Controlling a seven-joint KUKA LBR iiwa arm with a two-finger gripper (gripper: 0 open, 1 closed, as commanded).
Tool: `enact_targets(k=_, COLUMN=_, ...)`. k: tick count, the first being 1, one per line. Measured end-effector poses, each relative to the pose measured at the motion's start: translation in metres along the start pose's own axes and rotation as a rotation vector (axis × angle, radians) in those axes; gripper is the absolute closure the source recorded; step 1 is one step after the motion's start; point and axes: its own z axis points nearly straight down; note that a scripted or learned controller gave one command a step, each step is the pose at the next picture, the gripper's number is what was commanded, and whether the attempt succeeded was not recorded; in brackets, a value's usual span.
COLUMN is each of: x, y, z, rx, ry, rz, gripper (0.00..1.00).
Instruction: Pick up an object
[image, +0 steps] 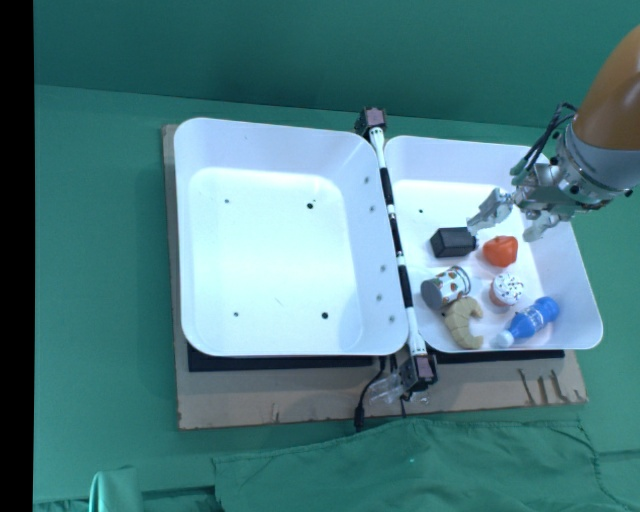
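A green-covered table (100, 250) carries two shallow white bins side by side. The grey and orange arm (610, 110) reaches in over the right bin (440, 170), which is the landmark here. Its claw (516, 212) hangs above the upper middle of that bin, fingers spread wide, holding nothing.

All the candidate objects sit in the lower half of the right bin. A small black block (452, 241) lies just below the claw's left finger. An orange-red lump (501, 250) sits just beside the block, nearly under the claw. Below these are a grey-topped can (446, 287) on its side, a tan croissant shape (464, 323), a speckled cupcake (507, 290) and a blue bottle (530, 318) near the bin's lower right corner.

To do this step well, I judge the orange-red lump or the black block the easiest targets. The claw should centre over one of them, descend straight, and close only once its fingers straddle that one thing, clear of its neighbour.
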Motion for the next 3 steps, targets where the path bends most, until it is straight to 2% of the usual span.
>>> enact_targets(k=1, x=0.0, y=0.0, z=0.0, rx=0.0, ry=0.0, rz=0.0, gripper=0.0)
enact_targets(k=3, x=0.0, y=-0.002, z=0.086, rx=0.005, ry=0.001, rz=0.0, gripper=0.0)
